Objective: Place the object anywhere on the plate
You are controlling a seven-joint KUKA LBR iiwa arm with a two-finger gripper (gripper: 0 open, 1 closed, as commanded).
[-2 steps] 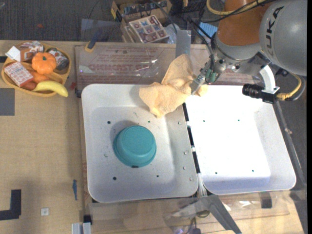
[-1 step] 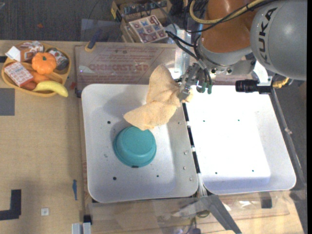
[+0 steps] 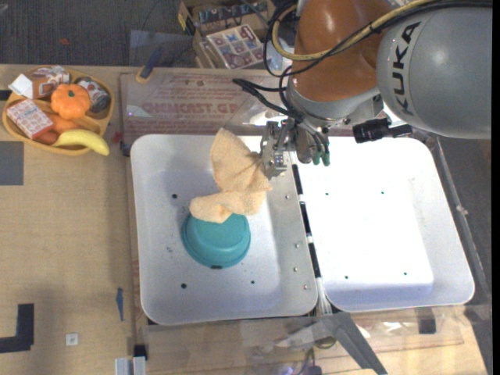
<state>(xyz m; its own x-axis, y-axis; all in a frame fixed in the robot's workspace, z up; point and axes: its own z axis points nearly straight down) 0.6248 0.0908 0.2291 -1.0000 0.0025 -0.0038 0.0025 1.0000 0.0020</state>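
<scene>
The arm (image 3: 437,61) is cut off by the top and right edges. The cloth (image 3: 234,180) covers the upper rim of the teal plate (image 3: 219,242) and hides the jaws' tips. Items in the basket (image 3: 55,116) are too small to identify fully.

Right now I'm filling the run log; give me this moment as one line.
gripper: shut on yellow cloth | cloth: lifted, lower end draped on teal plate | plate: left bin | release: not yet
</scene>
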